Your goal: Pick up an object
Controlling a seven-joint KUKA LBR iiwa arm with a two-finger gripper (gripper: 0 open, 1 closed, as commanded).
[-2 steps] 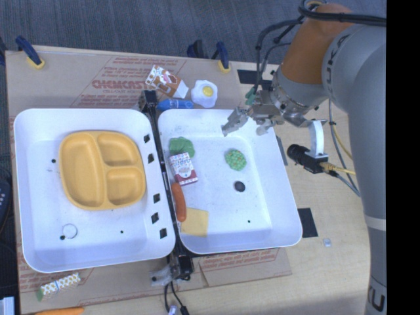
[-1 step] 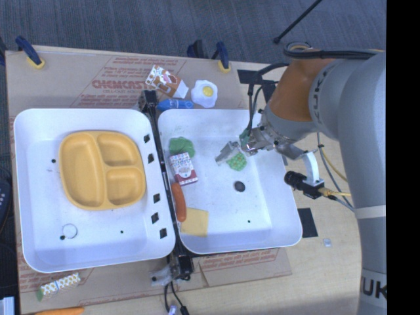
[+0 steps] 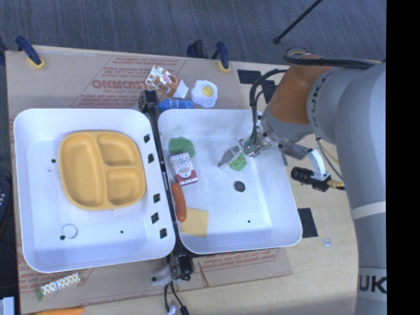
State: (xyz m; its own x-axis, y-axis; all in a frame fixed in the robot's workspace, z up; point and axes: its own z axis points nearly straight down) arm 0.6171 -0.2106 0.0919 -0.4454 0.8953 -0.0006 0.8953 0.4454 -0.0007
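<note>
Reaching in from the right, the tool (image 3: 237,155) is seen low over the right bin (image 3: 275,225), with a small green object (image 3: 239,163) directly at its tips. Whether the green object is gripped or merely touched cannot be told, and the tool's spread cannot be told either. The green object is judged the nearest candidate; it lies just below and slightly toward the bin's middle from the tool, so a short descent is called for rather than a sideways move.

Along the right bin's left wall are noted a green leafy piece (image 3: 182,146), a red-and-white carton (image 3: 184,168), an orange sausage (image 3: 179,202) lying lengthwise along the wall, and a yellow slice (image 3: 195,221). A dark spot (image 3: 239,187) lies just below the tool.

The left bin (image 3: 33,241) holds a yellow divided tray (image 3: 102,169), well apart from the tool.
</note>
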